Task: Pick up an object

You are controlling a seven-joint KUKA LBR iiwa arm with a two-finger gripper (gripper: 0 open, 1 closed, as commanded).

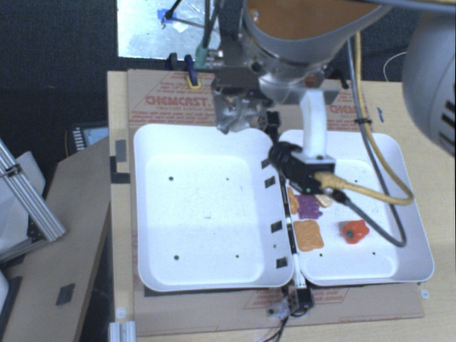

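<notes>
You are looking at two white bins, the left bin (199, 212) and right bin (399, 191), sitting side by side on a cardboard sheet (167, 98) printed CHEMCAST, with an aluminium rail (28, 198) leaning nearby.

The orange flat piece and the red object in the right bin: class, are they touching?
Apart. The camera view shows bare white bin floor between the orange flat piece and the red object to its right.

A robotics lab: a pale wooden worktop (85, 191) carries two shallow white plastic bins (199, 212) on printed cardboard (171, 98), beside silver aluminium framing (28, 198), with bundled yellow and black cables (377, 184) trailing from the grey arm (313, 13).
</notes>
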